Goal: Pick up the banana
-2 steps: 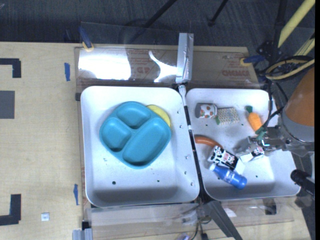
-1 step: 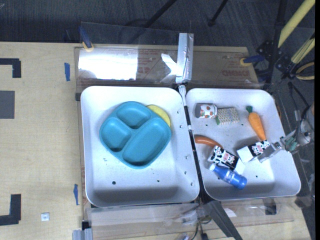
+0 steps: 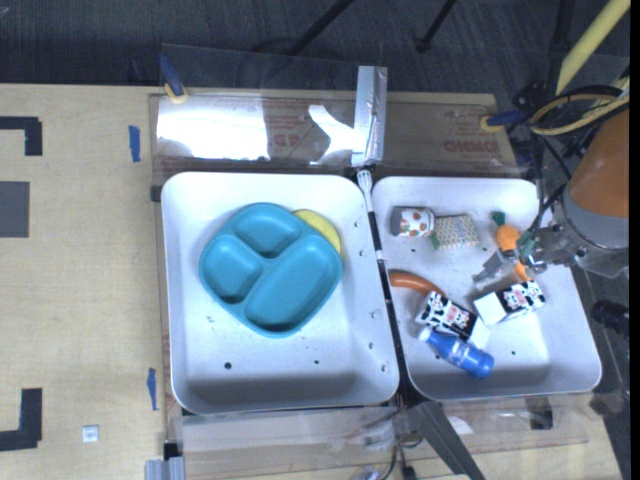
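Near the front sat the blue bottle [image 3: 460,352], right of the blue plate [image 3: 270,266]. Peeking out behind the plate's far right edge lay the yellow banana [image 3: 322,228]. Far right of the plate hung the claw [image 3: 512,264]; I could not tell its grip.

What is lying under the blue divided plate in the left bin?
A yellow thing, probably the banana, sticks out from under the blue divided plate at its upper right edge, in the left bin. The plate covers the rest, so its full shape cannot be seen.
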Available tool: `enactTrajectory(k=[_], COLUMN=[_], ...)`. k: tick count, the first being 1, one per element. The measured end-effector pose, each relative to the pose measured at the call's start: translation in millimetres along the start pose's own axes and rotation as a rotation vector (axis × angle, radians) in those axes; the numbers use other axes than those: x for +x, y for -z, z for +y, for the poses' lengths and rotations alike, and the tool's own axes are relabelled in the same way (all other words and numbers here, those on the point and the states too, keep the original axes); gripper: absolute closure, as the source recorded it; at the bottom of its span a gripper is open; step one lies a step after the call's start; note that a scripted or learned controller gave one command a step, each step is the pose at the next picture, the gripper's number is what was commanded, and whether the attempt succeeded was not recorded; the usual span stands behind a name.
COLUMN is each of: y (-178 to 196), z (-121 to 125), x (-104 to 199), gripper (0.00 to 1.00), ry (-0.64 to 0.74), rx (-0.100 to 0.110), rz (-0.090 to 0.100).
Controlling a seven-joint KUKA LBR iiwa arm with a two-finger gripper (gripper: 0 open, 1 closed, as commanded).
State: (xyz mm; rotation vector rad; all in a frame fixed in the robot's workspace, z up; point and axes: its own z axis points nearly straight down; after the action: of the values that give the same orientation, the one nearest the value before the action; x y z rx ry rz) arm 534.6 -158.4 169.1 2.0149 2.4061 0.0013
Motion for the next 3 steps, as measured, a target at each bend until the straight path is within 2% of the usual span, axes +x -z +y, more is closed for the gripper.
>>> enactTrajectory(k=[1,2,3], y=[89,-44,-8], z=[17,15,49], x=[-70,-65,-74], gripper=[0.0,0.0,0.0], ry=[-0.071,0.066,0.383], rx=[0.0,0.003,-0.003], rz=[-0.001,0.006,-0.003])
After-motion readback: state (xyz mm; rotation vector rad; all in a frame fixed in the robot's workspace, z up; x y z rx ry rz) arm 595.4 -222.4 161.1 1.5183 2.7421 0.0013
